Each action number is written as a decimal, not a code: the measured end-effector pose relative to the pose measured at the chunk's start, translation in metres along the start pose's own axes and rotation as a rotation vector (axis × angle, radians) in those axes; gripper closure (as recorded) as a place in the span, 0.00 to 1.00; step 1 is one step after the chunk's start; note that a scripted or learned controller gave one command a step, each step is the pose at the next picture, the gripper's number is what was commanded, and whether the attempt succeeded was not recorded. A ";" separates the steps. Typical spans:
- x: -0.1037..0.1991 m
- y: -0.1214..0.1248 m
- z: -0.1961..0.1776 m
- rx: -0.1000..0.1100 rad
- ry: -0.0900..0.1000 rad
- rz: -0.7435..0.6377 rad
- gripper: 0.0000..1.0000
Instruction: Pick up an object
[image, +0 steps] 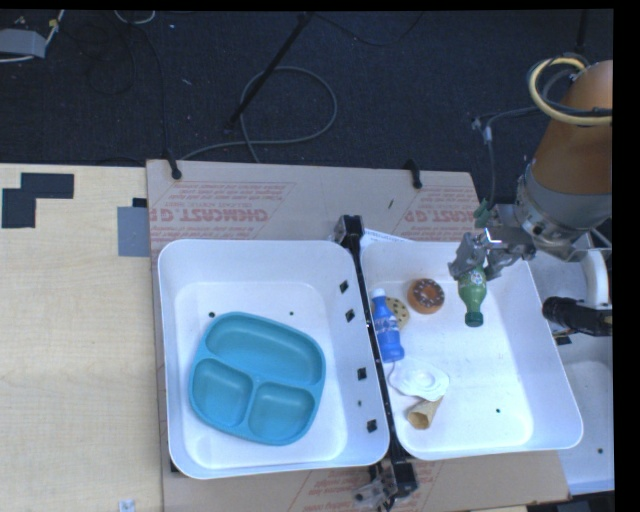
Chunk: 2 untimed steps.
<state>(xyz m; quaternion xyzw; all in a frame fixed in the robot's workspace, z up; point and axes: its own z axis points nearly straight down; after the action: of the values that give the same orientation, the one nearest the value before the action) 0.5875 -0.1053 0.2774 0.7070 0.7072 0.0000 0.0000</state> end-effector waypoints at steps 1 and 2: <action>0.048 -0.017 0.008 0.005 0.002 -0.003 1.00; 0.104 -0.027 0.010 0.005 0.002 -0.004 1.00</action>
<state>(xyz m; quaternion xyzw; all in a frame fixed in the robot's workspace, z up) 0.5602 -0.0015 0.2675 0.7055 0.7087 -0.0008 -0.0024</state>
